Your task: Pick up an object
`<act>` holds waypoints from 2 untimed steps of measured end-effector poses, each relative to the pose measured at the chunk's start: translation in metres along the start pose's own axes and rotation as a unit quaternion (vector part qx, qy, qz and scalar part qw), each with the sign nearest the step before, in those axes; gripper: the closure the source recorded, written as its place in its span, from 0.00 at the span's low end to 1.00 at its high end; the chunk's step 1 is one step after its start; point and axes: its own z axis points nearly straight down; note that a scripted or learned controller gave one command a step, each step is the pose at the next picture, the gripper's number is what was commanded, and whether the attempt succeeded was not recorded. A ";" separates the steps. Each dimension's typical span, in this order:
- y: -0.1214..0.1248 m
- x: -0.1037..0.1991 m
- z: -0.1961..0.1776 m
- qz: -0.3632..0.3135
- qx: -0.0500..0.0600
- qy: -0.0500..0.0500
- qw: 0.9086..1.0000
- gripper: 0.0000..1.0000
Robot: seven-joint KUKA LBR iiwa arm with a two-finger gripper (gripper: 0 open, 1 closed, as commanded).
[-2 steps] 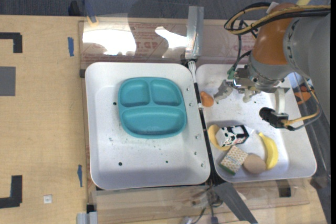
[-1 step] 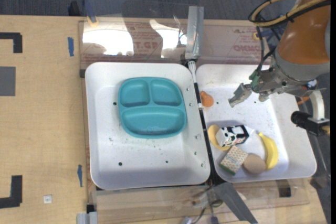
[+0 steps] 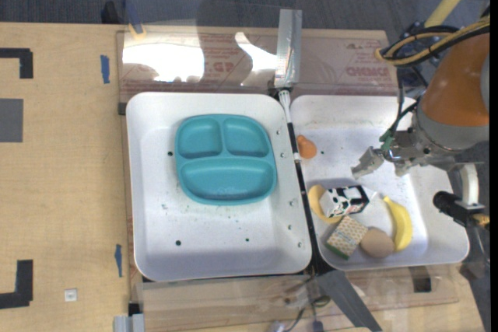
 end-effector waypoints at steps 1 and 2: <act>-0.049 -0.062 0.035 -0.062 -0.002 -0.001 0.998 0.00; -0.064 -0.074 0.066 -0.039 -0.006 0.004 0.999 0.00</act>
